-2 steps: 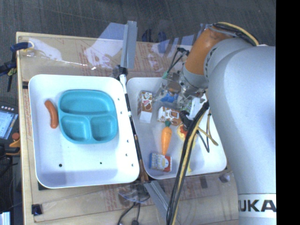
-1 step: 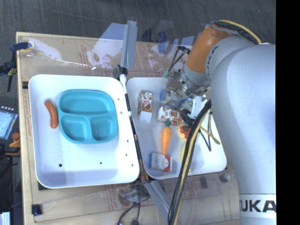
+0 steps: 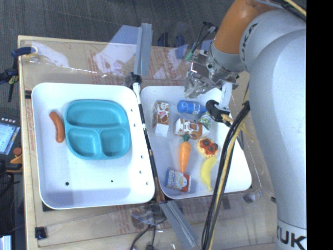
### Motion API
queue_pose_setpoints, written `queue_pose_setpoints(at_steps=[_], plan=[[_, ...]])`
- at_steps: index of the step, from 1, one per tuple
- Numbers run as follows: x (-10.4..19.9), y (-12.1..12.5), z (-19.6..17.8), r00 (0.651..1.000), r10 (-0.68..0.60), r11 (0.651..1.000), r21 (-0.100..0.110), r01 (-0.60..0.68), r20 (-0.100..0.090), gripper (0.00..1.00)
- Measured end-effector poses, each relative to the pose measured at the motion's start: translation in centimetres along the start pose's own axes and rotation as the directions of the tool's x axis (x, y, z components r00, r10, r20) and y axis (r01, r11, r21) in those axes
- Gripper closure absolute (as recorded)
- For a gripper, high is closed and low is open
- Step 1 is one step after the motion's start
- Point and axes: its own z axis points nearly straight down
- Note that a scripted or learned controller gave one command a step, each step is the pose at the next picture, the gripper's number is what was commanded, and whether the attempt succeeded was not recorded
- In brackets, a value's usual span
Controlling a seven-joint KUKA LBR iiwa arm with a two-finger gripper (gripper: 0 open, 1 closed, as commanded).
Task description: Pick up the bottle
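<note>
The bottle (image 3: 189, 107) is the little blue one lying on its side at the far end of the right bin (image 3: 240, 177), just right of a brown and white carton (image 3: 161, 113) and just beyond another small carton (image 3: 189, 128). The gripper (image 3: 196, 87) hovers right above it, at the bin's far edge — whether it's spread or pinched together can't be made out from this angle, and nothing shows between its tips.

Handling guess: it looks like a small toy plastic bottle, so probably light and stiff, but smooth and round, meaning it could roll or squirt out if caught off-centre. Best bet is likely across the middle of the body, pinching the narrow way rather than end to end. The cartons crowding it don't leave much room on the near side.

The rest of the right bin holds a carrot (image 3: 184, 154), a banana (image 3: 208, 172), a round red and yellow piece (image 3: 207, 147) and a flat packet (image 3: 178, 180) at the near end. The left bin (image 3: 47, 191) has a teal divided tray (image 3: 98, 127) and a sausage (image 3: 57, 126) lying just left of it.
</note>
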Motion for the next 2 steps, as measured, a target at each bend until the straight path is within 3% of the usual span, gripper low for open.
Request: queue_pose_setpoints(at_steps=[1, 2], plan=[[1.37, -0.21, 9.75, 0.998, -0.056, 0.998, -0.018, 0.056, -0.002, 1.0], [1.12, -0.25, 9.89, 0.999, -0.053, 0.998, -0.016, 0.053, 0.0, 0.0]])
